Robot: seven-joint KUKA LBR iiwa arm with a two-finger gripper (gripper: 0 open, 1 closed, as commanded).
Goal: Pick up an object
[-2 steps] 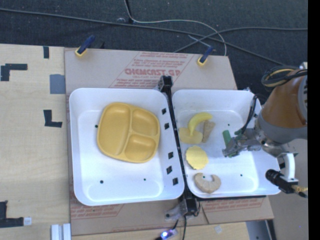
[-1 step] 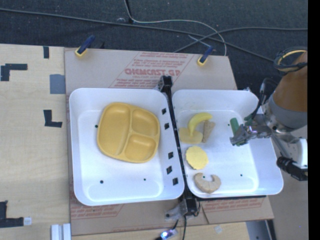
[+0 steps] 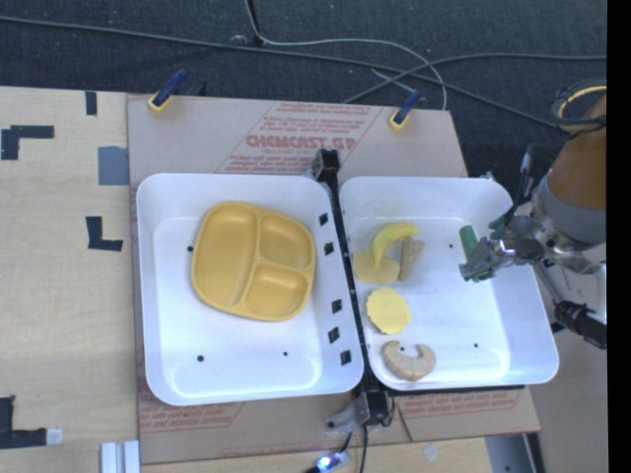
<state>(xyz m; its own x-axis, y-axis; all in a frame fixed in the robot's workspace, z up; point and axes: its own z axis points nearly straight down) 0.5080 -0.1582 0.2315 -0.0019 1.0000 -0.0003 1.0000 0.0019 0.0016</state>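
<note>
A loose cluster of small food pieces is lying in the right bin (image 3: 513,358), well to the left of the tool (image 3: 480,261): a yellow banana (image 3: 393,236) touching a tan stick (image 3: 409,257), a round yellow slice (image 3: 387,310) below them, and a curved biscuit (image 3: 408,360) nearest the front wall. None is sitting between the tool's tips. The tool is hanging over bare bin floor by the right wall; whether it is wide or narrow I cannot tell. Beyond the cluster, a yellow divided plate (image 3: 252,260) is resting in the left bin (image 3: 158,294), probably as the drop-off spot on the worktop (image 3: 59,313).
</note>
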